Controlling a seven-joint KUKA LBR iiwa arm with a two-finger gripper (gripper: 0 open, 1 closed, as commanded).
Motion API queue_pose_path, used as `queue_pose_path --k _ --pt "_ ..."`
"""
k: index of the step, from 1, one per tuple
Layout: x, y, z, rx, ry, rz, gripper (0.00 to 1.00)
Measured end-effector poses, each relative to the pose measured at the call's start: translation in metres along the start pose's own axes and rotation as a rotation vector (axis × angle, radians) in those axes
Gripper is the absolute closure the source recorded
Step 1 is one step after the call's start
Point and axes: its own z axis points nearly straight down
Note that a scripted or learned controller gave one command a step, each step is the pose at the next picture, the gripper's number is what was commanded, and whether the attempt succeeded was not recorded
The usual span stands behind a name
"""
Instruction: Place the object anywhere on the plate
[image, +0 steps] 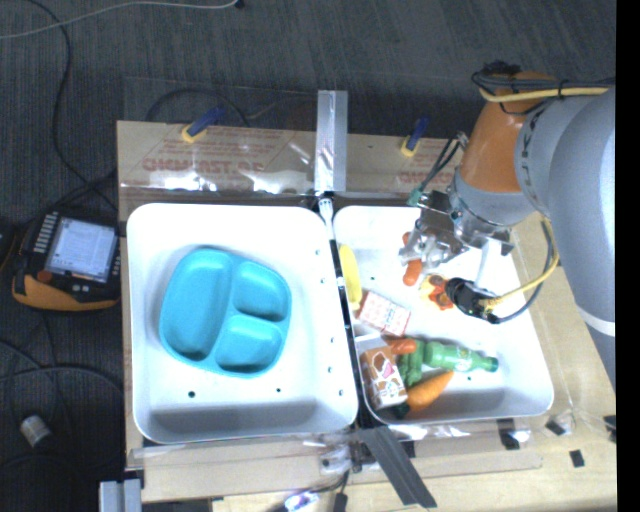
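- The arm (545, 150) reaches in from the right over the right bin (520, 395), and its jaws (428, 250) hang low in that bin's upper part, just above a small orange piece (412, 270).
- Whether the jaws are apart or together cannot be told here; the wrist hardware blocks the tips, and nothing is visibly pinched between them.
- The likely object, that orange piece, lies in the right bin near the jaws, with a second small orange-red piece (437, 291) just beside it.
- More clutter sits lower in the bin: a yellow piece (348, 272) along the left wall, a pink-patterned box (384, 314), a green bottle (452, 357), a carrot (428, 389) and a small carton (383, 377).
- The blue plate (224, 308), with three compartments, rests in the left bin (160, 225), well apart from the jaws.
- To do the grasp well, the jaws should centre on one piece alone, close fully, then lift straight up before crossing the divider (338, 300).
- The main risk is nudging the neighbouring piece or lifting away with nothing caught.
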Motion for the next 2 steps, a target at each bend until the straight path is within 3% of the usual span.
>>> queue_pose_path --k 1,2 --pt "0.0 0.0 0.0 0.0 0.0 0.0 0.0" --pt "0.035 -0.026 0.0 0.002 0.003 0.123 0.0"
